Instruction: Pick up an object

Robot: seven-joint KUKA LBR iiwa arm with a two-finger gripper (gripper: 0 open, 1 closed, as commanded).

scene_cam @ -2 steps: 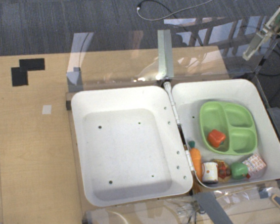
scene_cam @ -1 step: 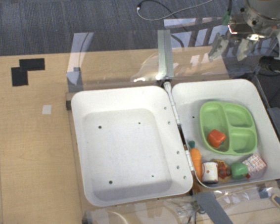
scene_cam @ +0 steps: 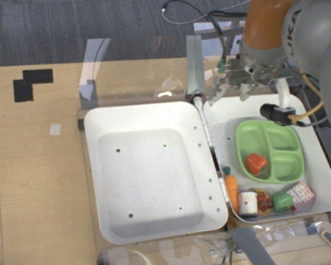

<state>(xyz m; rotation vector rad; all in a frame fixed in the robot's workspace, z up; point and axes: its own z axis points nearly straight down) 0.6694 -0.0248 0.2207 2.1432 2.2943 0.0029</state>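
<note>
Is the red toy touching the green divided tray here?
Touching. The camera view shows the red toy resting inside the green divided tray's large left compartment, sitting on its floor.

Glossy green plastic tray (scene_cam: 271, 150), smooth white bins (scene_cam: 149, 170), matt wooden bench (scene_cam: 36, 189).

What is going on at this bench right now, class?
A grey robot arm with an orange band reaches in from the right, and its pincer hangs above the far edge of the right bin, holding nothing visible. That bin holds a green divided tray with a red object in its largest compartment. Along the bin's near edge lie a carrot, a small can and a few other small items. Nothing has been picked up yet.
</note>
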